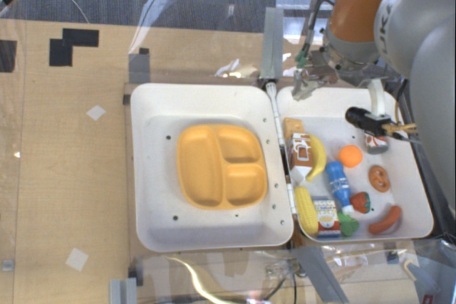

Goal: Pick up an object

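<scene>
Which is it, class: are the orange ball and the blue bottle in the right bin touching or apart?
Apart. The camera view shows a strip of white bin floor between the orange ball and the blue bottle.

Arm [399, 11] cut off at right edge, right bin [420, 221] far corner hidden behind it, carton [326, 216] print too small to read

I see the claw [305, 85] hanging over the right bin's [420, 174] far left corner. In that bin lie a banana [317, 159], an orange ball [350, 156], a blue bottle [338, 183], corn [306, 209] and a sausage [385, 220]. The left bin [149, 174] holds a yellow tray [221, 166] at its middle.
</scene>
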Available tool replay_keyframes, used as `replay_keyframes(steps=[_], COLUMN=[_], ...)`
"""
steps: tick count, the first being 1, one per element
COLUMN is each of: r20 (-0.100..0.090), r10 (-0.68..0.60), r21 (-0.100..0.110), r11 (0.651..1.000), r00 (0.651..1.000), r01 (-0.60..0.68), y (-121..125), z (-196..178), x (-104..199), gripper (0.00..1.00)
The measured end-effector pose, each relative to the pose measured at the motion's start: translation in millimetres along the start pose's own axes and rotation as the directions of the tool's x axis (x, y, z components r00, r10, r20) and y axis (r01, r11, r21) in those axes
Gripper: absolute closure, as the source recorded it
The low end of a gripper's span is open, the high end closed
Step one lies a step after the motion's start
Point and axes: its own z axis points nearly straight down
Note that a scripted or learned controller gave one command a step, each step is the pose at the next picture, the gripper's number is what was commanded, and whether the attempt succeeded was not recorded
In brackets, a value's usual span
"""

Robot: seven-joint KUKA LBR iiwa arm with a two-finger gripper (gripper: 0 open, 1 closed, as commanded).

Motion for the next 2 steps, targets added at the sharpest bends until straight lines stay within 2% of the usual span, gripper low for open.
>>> replay_keyframes(steps=[1,2], r20=[0.001,-0.002], r10=[0.004,-0.195], r21=[0.009,0.016], r11=[1.000,0.981], r00=[1.000,0.981], r01=[-0.004,0.195], y=[-3,-7], z=[5,86], x=[-3,-95], gripper=[0.00,0.00])
